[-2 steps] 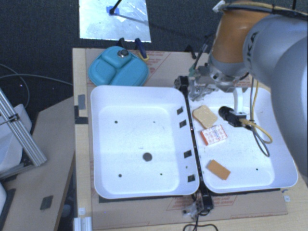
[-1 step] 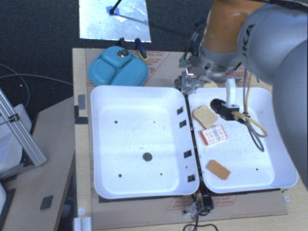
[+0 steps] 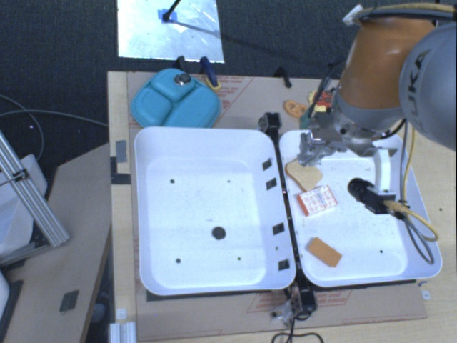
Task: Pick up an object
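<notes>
Where gripper (image 3: 311,151) hangs, tan piece (image 3: 304,174) just below; touching unclear

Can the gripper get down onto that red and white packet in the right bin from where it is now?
Probably yes. The red and white packet lies flat and uncovered, just beyond the gripper, with only the tan heart-shaped piece lying close beside it.

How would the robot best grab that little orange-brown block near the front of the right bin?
Probably from straight above, pinching the orange-brown block across its narrow width. It lies flat and slightly angled on the right bin floor, with bare floor all round it, so the pincer would need turning to line up with its short sides.
</notes>
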